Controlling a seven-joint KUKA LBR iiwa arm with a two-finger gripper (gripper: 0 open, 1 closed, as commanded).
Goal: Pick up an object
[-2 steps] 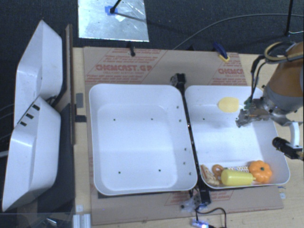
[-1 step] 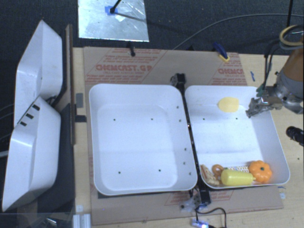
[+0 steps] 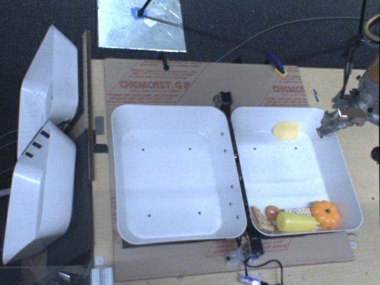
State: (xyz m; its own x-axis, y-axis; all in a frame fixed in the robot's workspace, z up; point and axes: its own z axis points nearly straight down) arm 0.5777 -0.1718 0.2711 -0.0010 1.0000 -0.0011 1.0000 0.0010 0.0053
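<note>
L white plastic bin (image 3: 127, 159), centre-left of frame, has nothing to grab. R white plastic bin (image 3: 339, 159): pale yellow rounded lump (image 3: 285, 130) at upper middle sits alone, prob. light, smooth, maybe slippery; pinch across its narrow width. Orange toy pumpkin (image 3: 325, 214) lies bottom right, crowded. Gripper (image 3: 328, 126) at right edge; finger gap can't tell.

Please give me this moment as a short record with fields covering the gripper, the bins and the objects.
gripper: over the right bin's far right rim, nothing seen in it
right bin: holds all the objects
yellow lump: far end, alone
orange pumpkin: near right corner
yellow-green block: near wall, beside the pumpkin
pretzel-like piece: near wall, left of the block
left bin: white, beside the right bin
</note>
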